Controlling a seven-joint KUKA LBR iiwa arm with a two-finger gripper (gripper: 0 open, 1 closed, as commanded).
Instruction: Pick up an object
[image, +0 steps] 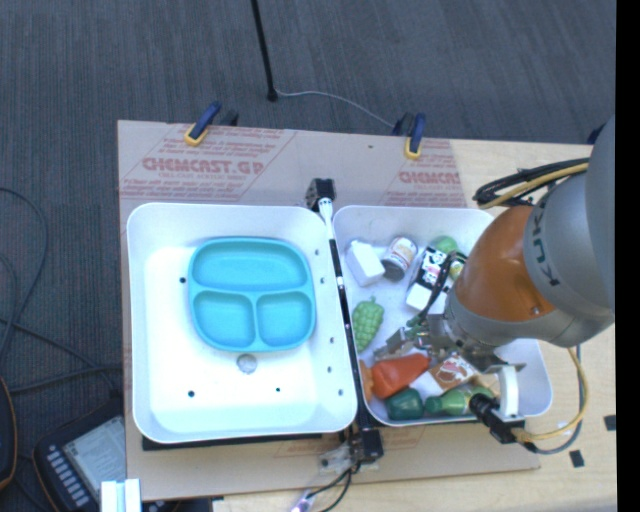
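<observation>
**Arm parked low over the toy pile, grip still a mystery**

Looming closest to the lens is the grey arm with its orange band, and it covers a good chunk of the right bin.

Jaws first: they're down around, right above the orange carrot-looking piece, but honestly I cannot tell whether they're released or clenched, the wrist hardware blocks the tips. Nothing is visibly between them, so I wouldn't call anything grabbed.

Working outward from the carrot piece: a dark green lump and a lighter green one sit just below it against the bin wall, a reddish packet is just to its right, and a bumpy green veggie lies up and left of it, near the divider. Further up from it are a white block, a small can and a black-and-white carton.

What could go sideways, I reckon: everything's packed so tight that the jaws could nudge neighbours or pinch two things, and the carrot's taper looks slippy.

Left bin, well left of the carrot, holds a blue divided plate and a small round thing just below the plate.
</observation>
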